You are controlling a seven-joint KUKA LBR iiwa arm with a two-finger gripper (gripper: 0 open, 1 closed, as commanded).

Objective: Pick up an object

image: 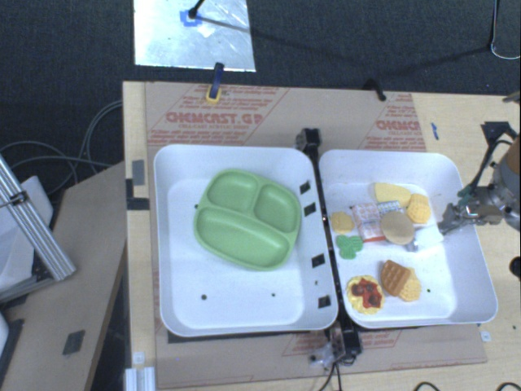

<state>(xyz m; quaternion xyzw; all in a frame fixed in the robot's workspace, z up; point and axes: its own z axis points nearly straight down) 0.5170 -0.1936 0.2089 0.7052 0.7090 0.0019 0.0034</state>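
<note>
The right bin (468, 287) holds several toy foods. A yellow wedge (391, 192) and a yellow waffle piece (418, 208) lie at the back. A red-and-white packet (368, 218) and a round tan bun (398, 229) sit mid-bin, with a small yellow cracker (343, 221) and a green leafy piece (349, 245) to their left. Near the front are a brown waffle (396, 278) and a round pizza with red topping (365, 292). My gripper (453, 218) hangs over the bin's right side, just right of the bun, with nothing visibly in it.
The left bin (187, 300) holds a green divided plate (247, 218). A black divider with clips (321, 218) runs between the bins. Cardboard lines the bench under both bins. A metal frame (32, 226) stands at the far left.
</note>
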